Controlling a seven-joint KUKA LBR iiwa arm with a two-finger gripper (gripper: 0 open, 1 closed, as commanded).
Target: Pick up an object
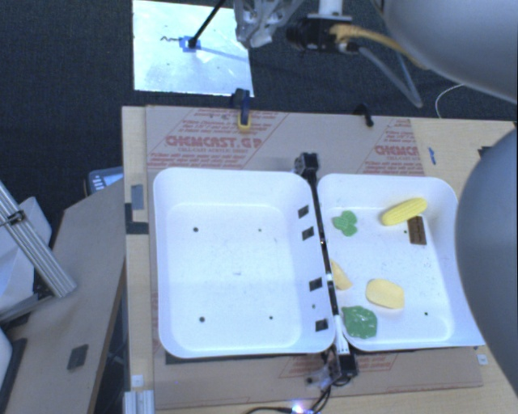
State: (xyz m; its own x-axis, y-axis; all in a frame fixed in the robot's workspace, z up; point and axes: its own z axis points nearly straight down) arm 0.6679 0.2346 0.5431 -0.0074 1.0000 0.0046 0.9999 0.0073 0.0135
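The right bin (pixel 443 194) holds several small items. A yellow corn cob (pixel 403 211) lies near its far side with a small brown block (pixel 417 231) just below it. A small green piece (pixel 346 223) sits near the divider. Closer to the front are a pale yellow piece (pixel 340 277), a yellow lump (pixel 385 293) and a green lump (pixel 359 322). My gripper (pixel 261 23) hangs high at the top edge of the view, beyond the far side of the bins and well away from every item. Nothing shows in it.
The left bin (pixel 166 242) stands beside the right one, joined by a black clipped divider (pixel 320 251). The grey arm body (pixel 486 259) bulks over the right edge. A shiny plate (pixel 174 57) lies on the floor beyond the bench.
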